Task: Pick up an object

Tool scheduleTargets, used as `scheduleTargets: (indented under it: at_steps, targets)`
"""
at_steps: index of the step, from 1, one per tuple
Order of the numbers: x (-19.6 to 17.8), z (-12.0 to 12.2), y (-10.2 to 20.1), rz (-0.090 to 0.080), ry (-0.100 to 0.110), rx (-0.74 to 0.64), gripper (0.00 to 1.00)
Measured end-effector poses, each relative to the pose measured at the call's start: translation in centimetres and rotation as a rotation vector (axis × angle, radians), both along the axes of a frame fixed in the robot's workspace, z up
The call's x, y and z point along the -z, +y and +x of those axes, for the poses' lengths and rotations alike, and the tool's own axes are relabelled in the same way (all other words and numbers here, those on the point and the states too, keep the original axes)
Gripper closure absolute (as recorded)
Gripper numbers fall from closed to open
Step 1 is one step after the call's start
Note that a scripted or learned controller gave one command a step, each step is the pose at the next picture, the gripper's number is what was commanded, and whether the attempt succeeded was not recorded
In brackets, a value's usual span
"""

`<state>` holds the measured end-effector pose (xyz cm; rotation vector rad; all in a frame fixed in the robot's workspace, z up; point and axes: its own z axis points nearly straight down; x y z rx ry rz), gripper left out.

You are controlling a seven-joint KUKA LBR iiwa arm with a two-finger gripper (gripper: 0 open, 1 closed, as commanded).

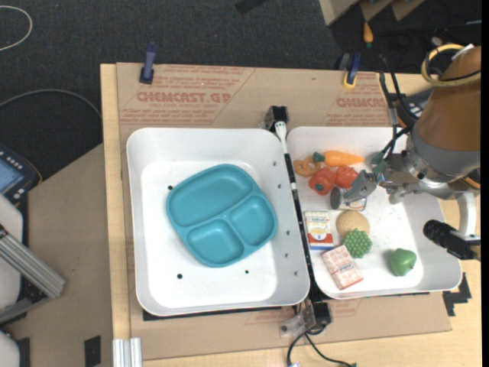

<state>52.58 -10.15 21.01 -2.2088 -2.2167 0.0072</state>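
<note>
White bins sit side by side on my bench. I read the left bin (145, 228) as carrying a teal divided plate (221, 214). The right bin (428, 277) holds the pickable items: red pepper (334, 178), carrot (343, 158), potato (352, 222), broccoli (357, 243), green pepper (401, 261) and two small cartons (318, 229). The gripper (353, 192) hovers over the right bin, just beside the red pepper, fingers spread and grasping nothing.

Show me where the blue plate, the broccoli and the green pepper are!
Blue plate (221, 215): camera view, on the ridge between its compartments, in the left bin.
Broccoli (357, 243): camera view, on its bumpy green top, in the right bin.
Green pepper (401, 261): camera view, on the middle of its body.
</note>
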Motion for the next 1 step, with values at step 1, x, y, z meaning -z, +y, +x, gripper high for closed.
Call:
scheduleTargets:
  at_steps: [1]
  targets:
    - [7.12, -5.05, 0.89, -0.002, -0.001, 0.006, 0.00]
